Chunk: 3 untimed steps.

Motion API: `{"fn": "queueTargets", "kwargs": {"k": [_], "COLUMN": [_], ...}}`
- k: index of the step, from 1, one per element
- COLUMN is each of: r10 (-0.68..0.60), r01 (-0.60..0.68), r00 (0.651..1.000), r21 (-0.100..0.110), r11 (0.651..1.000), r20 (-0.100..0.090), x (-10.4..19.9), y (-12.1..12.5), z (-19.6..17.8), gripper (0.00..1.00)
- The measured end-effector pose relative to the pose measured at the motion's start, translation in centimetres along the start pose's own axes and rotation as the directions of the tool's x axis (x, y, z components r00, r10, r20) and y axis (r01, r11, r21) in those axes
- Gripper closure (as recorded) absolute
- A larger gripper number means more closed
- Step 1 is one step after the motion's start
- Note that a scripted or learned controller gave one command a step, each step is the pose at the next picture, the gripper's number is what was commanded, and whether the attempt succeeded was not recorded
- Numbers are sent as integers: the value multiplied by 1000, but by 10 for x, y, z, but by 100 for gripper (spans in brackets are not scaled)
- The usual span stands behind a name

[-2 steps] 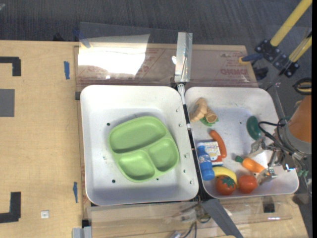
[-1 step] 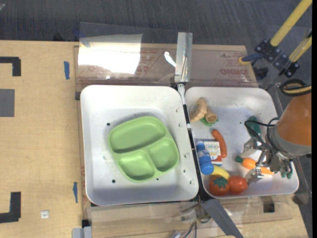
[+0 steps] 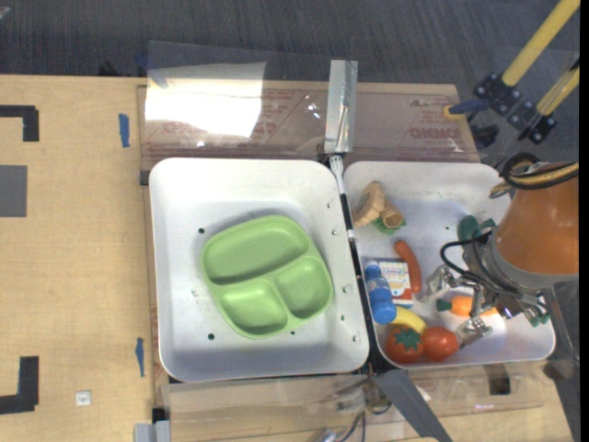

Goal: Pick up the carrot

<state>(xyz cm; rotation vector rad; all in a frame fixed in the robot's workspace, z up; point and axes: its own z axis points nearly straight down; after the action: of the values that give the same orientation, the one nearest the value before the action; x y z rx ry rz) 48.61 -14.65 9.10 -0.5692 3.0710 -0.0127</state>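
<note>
The carrot (image 3: pixel 459 305) is a small orange piece lying on the floor of the right bin (image 3: pixel 433 180), near its front right. My gripper (image 3: pixel 459 303) reaches down over it from the grey arm with the orange band (image 3: pixel 548 231). Its metal fingers (image 3: pixel 444 282) stand apart on either side of the carrot, so the gripper is open around it. The wrist hides part of the carrot's right end.
Around the carrot lie a red tomato (image 3: pixel 440 342), a second tomato with a green top (image 3: pixel 404 341), a yellow banana (image 3: pixel 409 319), a blue bottle (image 3: pixel 379 297), an orange-red sausage (image 3: pixel 408 261) and a tan piece (image 3: pixel 374 204). The left bin (image 3: pixel 175 201) holds a green divided plate (image 3: pixel 267 273).
</note>
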Motion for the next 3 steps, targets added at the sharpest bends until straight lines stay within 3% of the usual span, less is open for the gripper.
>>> {"fn": "queueTargets", "kwargs": {"k": [1, 2, 3], "r10": [250, -95, -109], "r01": [-250, 95, 109], "r00": [968, 996, 994], "r21": [-6, -3, -8], "r11": [968, 996, 994], "r20": [-5, 1, -6], "x": [3, 6, 0], "y": [-22, -36, -25], "z": [1, 1, -42], "gripper": [0, 0, 0]}}
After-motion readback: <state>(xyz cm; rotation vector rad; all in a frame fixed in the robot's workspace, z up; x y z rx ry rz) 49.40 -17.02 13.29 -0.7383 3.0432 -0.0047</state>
